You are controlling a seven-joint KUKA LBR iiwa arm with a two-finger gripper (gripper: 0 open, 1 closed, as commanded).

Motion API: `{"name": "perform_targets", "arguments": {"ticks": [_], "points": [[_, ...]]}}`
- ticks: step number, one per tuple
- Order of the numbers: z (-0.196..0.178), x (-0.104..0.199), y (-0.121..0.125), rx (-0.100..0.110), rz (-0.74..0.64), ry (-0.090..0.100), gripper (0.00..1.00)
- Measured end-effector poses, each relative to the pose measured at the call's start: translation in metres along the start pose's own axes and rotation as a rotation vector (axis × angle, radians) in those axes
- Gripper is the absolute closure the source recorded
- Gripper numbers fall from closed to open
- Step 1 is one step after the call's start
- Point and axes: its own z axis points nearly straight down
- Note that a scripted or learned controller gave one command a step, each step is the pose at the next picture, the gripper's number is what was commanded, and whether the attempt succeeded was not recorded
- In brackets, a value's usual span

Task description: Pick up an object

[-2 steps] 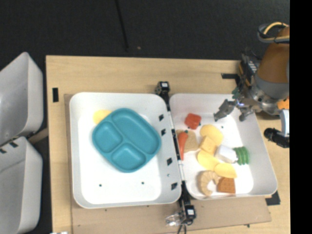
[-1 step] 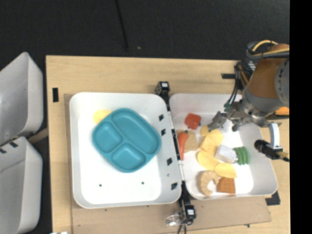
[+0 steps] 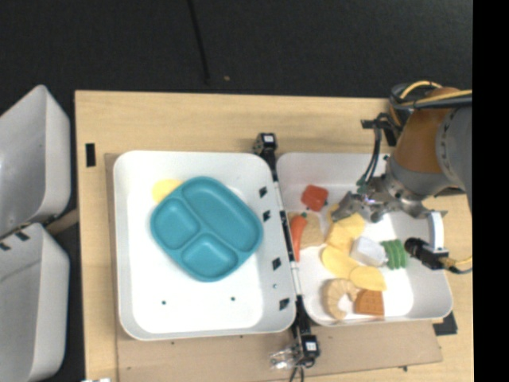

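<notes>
Hovered low over the right bin, gripper seemingly above yellow toy food; finger state impossible to tell.

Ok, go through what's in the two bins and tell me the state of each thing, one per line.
Blue divided tray: flat in the left bin, compartments bare.
Yellow piece: partly under the tray's edge.
Red block: loose in the right bin.
Orange carrot: lying by the divider.
Green piece: lying loose.
Hand: low over the right bin, holding nothing visible.
</notes>
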Motion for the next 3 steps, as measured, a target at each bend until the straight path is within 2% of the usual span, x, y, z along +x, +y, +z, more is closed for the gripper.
{"name": "perform_targets", "arguments": {"ticks": [1, 3], "points": [[-0.016, -0.002, 0.003, -0.011, 0.003, -0.002, 1.00], [-0.134, -0.018, 0.004, -0.008, -0.006, -0.002, 1.00]]}}
